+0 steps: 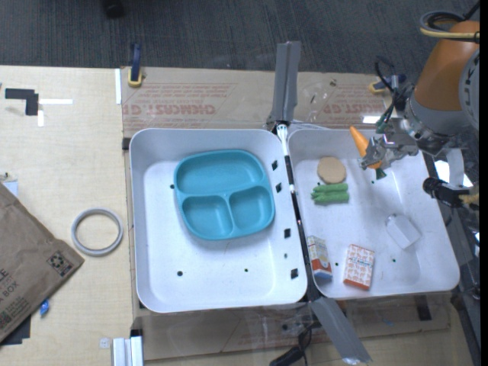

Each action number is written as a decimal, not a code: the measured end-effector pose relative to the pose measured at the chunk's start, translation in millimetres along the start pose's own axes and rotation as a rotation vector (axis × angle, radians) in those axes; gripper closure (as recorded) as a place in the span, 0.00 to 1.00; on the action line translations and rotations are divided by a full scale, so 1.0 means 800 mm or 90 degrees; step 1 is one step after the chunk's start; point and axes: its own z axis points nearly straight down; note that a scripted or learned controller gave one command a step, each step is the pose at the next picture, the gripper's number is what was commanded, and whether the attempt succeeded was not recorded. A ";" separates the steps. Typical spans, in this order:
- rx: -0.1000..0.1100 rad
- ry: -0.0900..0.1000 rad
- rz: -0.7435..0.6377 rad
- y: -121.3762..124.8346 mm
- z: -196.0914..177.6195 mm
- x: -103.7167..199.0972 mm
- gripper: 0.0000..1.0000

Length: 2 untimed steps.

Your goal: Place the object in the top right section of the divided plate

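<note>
While your gripper [375, 157] is hovering by the carrot [357, 137], I cannot tell its jaw state. You're risking a miss: the divided plate [223, 194] is sitting in the other bin [145, 227], w/ a long carry across.

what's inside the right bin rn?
In the right bin: tan round cookie, green beans, orange carrot, two small cartons near the front, a clear item. The gripper covers the spot beside the carrot.

One camera sits high above the bench [61, 174] and looks down at a slant. It is far enough back to see both white bins, the left bin [145, 227] mid-frame and the right bin [427, 265] beside it. Dark floor [229, 14] fills the top of the frame.
</note>
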 end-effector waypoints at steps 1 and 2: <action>0.000 0.001 0.300 -0.021 0.084 0.016 1.00; 0.001 0.000 0.298 -0.021 0.073 0.016 1.00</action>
